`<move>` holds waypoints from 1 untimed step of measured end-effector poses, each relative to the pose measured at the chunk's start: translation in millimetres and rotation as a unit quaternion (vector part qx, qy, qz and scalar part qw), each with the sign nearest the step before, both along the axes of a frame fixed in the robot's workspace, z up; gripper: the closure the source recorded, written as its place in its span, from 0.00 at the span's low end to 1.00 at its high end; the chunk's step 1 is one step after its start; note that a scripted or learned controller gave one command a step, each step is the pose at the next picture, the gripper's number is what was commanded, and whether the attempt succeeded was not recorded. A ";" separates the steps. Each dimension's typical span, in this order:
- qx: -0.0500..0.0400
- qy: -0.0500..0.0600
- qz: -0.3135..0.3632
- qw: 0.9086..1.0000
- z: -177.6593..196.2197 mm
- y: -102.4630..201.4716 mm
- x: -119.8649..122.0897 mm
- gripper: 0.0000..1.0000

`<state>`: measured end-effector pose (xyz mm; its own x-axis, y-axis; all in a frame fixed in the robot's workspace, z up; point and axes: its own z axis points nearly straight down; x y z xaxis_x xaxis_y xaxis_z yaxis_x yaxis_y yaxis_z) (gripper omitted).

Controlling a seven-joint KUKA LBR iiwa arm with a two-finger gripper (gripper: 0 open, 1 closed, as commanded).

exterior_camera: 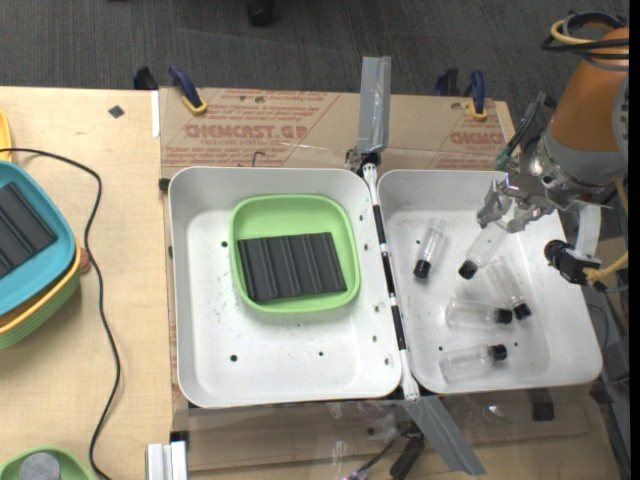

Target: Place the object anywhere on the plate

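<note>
Camera view, from above at a slant.

Landmark: the plate (296, 220), green, square with rounded corners, lying in the left bin (200, 353), toward that bin's far half. A dark ribbed pad (292, 266) covers the plate's middle and near part.

Right of the plate, past the seam between the bins: the right bin (560, 363). It holds clear vials with black caps.
- Vial one (428, 249), nearest the plate, lying with its cap toward the near side.
- Vial two (482, 252), farther right of the plate, tilted, cap low and to the left, its clear upper end up at my fingers.
- Vial three (483, 315), right of the plate and nearer the bench's front edge, lying flat, cap pointing right.
- Vial four (472, 359), nearest the front edge, lying flat, cap pointing right.

My gripper (508, 211): well right of the plate, over the far part of the right bin. The fingers sit narrowly apart around the top of vial two; its upper end shows between them, so I have hold of it. My orange band (590, 108) shows above the wrist.

Left of the plate, off the bins: stacked teal and yellow trays (35, 258) and a black cable (100, 268) on the bench.
</note>
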<state>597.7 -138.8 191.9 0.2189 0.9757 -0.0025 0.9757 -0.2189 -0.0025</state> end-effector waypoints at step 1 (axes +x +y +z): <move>0.000 0.000 0.000 1.000 0.1 0.0 0.1 0.00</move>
<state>597.8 -138.8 192.0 0.2191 0.9757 -0.0024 0.9757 -0.2191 -0.0021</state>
